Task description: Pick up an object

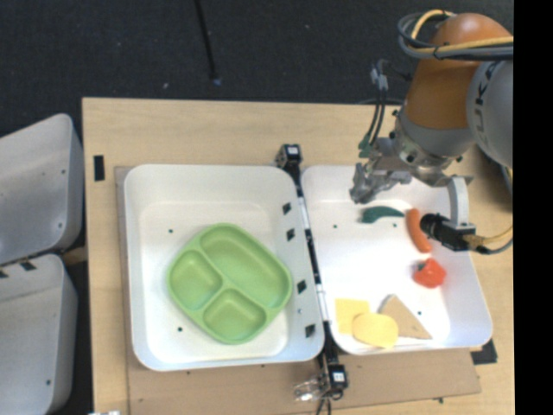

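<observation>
My gripper (366,185) hangs over the back part of the right bin (346,258), below the grey wrist and its orange band. A small dark green curved piece (382,214) lies just in front of it and slightly to the right, apart from the gripper. Further right lies an orange carrot-like piece (418,230), with a red piece (429,272) below it. At the bin's front edge sit a yellow square (347,311), a yellow round piece (376,329) and a tan wedge (406,317), bunched together.
The left bin (147,197) holds a light green divided plate (229,282). A black cable fitting (454,232) sticks out near the right bin's right rim. The divider (304,240) between the bins carries small black clips.
</observation>
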You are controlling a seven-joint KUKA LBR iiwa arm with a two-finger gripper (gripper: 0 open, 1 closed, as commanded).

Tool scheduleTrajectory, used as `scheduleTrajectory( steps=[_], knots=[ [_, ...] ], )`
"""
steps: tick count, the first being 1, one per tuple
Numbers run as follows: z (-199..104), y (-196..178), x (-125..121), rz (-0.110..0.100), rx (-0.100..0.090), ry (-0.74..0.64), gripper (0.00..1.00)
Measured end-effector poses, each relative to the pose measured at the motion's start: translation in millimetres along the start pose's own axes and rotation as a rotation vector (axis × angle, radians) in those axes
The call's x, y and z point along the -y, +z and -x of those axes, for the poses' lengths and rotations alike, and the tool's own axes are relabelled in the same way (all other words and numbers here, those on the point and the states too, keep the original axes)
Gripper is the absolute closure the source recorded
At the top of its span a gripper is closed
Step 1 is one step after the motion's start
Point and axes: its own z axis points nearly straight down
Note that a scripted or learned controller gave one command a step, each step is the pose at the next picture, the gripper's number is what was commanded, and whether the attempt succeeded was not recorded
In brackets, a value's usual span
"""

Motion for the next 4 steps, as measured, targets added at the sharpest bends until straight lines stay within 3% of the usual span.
scheduleTrajectory(
  steps=[1,3,4],
  knots=[
    [-59.8,9.8,-2.6,0.000,0.000,0.000,1.00],
    [-151.3,10.2,-3.0,-0.001,0.001,0.001,1.00],
    [-149.4,10.0,-3.2,-0.001,0.001,0.004,0.00]
  ],
)
